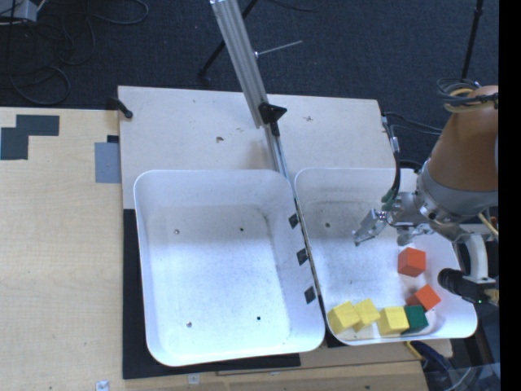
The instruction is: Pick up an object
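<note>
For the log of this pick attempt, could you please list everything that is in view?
shallow white plastic bins: 2, white, side by side on the bench; left bin, right bin
yellow blocks: 3, near edge of right bin
orange-red blocks: 2, right bin, right side
green block: 1, beside the rightmost yellow block
aluminium rail: 1, silver, slanting above the bins' divide
pale board: 1, under the bins
arm: 1, grey with orange band
gripper: 1, over right bin
</note>
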Motion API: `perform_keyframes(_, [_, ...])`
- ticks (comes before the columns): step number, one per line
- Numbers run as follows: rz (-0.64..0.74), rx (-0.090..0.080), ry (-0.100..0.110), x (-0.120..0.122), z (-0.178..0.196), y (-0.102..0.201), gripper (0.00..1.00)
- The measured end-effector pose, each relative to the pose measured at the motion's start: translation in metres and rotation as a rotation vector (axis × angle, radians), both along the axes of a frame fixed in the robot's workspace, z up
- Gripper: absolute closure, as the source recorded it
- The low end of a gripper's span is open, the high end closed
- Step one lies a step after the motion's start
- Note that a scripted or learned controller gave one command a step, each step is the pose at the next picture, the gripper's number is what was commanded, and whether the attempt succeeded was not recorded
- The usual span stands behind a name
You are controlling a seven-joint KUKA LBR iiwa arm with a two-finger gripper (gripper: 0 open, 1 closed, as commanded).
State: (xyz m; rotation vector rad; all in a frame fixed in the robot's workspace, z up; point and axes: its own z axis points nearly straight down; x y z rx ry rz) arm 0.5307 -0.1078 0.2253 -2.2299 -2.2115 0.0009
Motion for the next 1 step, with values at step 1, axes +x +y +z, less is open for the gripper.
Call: perform_keyframes(1, [0.004, -0.004, -0.001, 0.0562, -0.0181, -0.0864, 0.0])
